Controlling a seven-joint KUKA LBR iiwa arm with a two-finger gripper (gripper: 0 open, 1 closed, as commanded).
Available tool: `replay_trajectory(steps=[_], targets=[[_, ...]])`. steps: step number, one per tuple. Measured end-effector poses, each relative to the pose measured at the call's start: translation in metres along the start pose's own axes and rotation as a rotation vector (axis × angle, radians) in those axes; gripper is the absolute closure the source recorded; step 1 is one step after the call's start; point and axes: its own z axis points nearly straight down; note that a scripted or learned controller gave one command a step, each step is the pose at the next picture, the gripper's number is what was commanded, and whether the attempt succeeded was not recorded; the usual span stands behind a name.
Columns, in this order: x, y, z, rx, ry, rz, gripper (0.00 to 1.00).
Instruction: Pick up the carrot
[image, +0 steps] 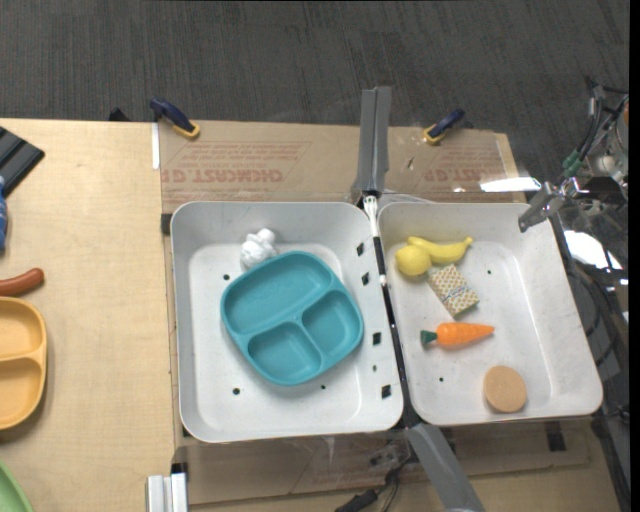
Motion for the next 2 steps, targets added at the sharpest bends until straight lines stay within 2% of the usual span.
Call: replay_trajectory(steps=[1, 2], targets=[[0.033, -0.066, 0.132, 0.003, 0.002, 0.041, 0.00], [0.062, -0.100, 0.163, -0.029, -0.007, 0.064, 0.00]])
